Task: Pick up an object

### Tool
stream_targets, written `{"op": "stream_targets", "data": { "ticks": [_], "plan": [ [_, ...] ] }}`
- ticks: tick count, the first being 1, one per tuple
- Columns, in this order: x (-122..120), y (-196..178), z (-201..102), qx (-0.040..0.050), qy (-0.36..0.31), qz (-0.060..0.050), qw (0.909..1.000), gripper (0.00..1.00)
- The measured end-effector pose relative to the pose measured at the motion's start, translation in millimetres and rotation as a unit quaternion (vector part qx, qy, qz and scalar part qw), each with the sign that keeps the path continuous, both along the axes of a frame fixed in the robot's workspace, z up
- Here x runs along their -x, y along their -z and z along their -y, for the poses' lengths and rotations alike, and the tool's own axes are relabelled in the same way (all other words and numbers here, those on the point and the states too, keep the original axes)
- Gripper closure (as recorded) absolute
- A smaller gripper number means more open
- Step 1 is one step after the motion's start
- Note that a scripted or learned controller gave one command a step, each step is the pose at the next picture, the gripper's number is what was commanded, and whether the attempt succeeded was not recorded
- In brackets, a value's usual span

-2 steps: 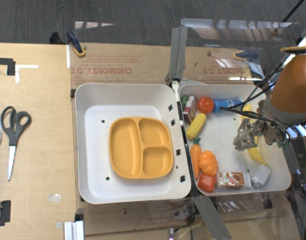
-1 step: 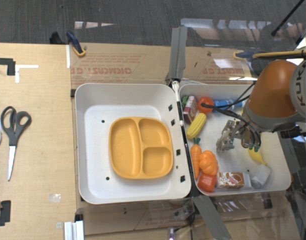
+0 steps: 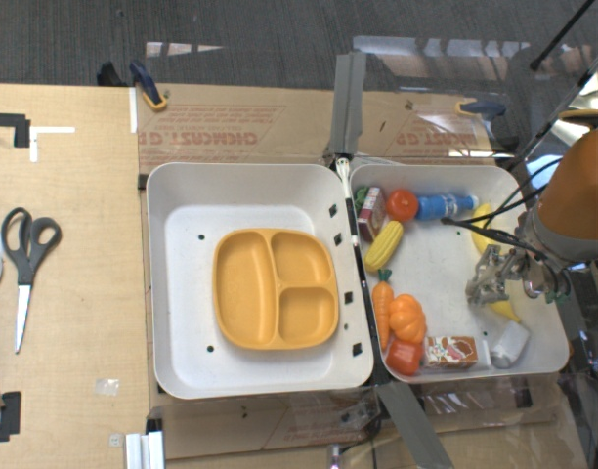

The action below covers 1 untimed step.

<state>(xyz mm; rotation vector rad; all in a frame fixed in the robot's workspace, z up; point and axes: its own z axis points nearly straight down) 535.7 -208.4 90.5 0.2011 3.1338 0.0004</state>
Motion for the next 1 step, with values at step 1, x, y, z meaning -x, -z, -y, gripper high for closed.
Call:
{"op": "stream_targets", "data": {
  "ticks": [1],
  "plan": [
    [21.2, 1.9, -92.2, -0.0004, 0.113, -0.003, 0.9935, 1.00]
  ]
}}
